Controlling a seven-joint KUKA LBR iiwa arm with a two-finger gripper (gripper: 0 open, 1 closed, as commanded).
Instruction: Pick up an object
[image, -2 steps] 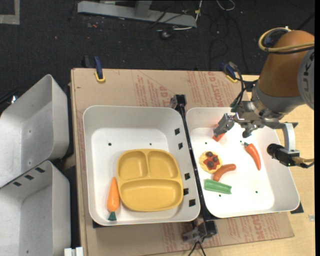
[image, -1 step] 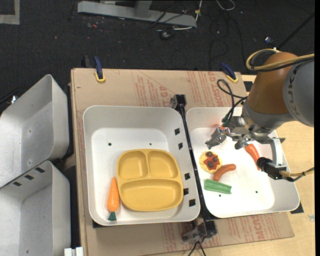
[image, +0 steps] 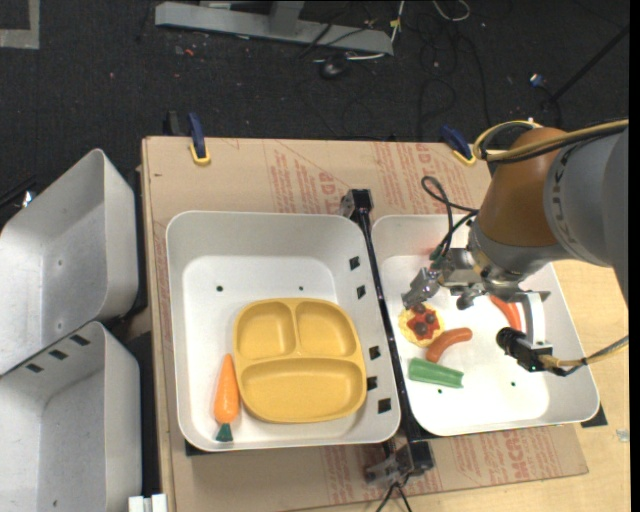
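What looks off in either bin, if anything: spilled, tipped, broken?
Nothing stands out. The yellow divided plate lies flat in the left bin with the toy carrot beside it. The pizza slice, sausage and green piece lie loose in the right bin below the gripper.

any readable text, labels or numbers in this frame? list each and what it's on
Red printed lettering on the brown board under the two white bins: repeated across its top strip and again along the bottom right edge, seen reversed or upside down and too blurred to read.
Yellow divided plastic tray, orange toy carrot, green toy piece, grey arm's gripper: no markings visible.
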